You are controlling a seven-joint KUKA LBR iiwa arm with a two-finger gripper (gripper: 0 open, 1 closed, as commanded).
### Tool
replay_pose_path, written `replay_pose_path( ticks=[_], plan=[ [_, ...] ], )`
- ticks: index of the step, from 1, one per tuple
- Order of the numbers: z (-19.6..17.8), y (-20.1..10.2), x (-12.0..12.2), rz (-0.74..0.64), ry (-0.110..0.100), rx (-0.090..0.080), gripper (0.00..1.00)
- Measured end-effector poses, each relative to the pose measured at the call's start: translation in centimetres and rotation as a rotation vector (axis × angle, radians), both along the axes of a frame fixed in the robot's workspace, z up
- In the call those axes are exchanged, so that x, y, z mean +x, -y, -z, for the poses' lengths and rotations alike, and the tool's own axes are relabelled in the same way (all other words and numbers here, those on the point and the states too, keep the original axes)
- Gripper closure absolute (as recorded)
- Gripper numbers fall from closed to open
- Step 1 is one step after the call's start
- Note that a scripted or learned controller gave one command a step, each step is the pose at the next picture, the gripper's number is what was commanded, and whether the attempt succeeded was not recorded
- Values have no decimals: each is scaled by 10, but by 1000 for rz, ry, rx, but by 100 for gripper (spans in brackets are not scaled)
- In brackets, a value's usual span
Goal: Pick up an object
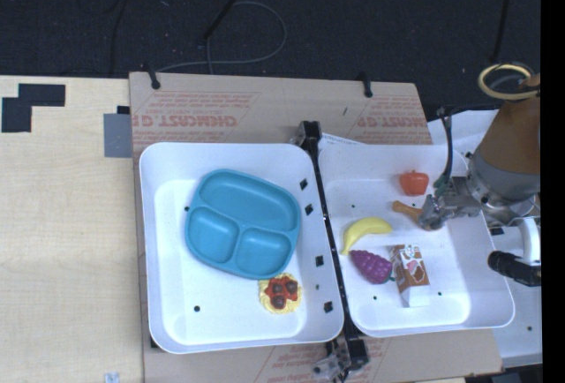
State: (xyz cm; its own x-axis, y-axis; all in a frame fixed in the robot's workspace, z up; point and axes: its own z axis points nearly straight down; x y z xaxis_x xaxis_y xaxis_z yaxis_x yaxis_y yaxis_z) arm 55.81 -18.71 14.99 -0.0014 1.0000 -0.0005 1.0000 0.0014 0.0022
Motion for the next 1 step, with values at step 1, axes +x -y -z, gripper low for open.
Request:
replay_pose_path(
  ticks=[1],
  plan=[
    [-63, -2, 2, 0, 1, -1, 100]
  ],
)
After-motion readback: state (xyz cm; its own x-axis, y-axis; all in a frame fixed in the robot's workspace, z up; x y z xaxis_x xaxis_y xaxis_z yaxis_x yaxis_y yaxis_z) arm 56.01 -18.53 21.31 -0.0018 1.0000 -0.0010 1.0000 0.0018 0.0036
